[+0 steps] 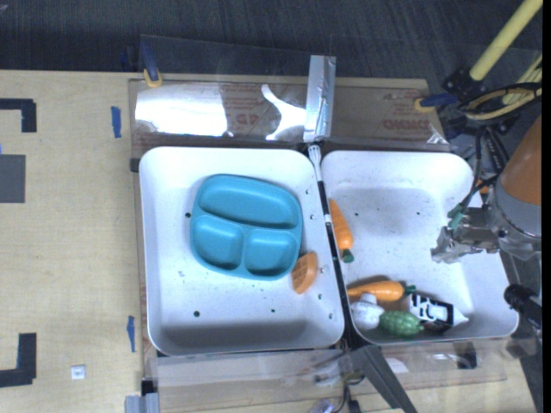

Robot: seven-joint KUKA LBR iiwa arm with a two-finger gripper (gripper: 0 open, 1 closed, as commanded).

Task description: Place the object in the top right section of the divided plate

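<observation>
In the right white bin point(405, 188), the gripper point(455, 241) hovers apart from the toys; whether it is spread, I cannot tell. The small orange plastic carrot point(341, 229) by the divider looks light, stiff, slippery: grasp mid-body. The blue divided plate point(245, 226) sits in the left bin.

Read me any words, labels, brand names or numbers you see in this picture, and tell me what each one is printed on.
Nothing here reads clearly.
Reddish print on the brown cardboard panel behind the bins: too blurred to read.
More reddish print on the same panel, near the clear plastic: blurred and partly under glare.
Black and white toy in the right bin: pale markings, too small to read.
</observation>
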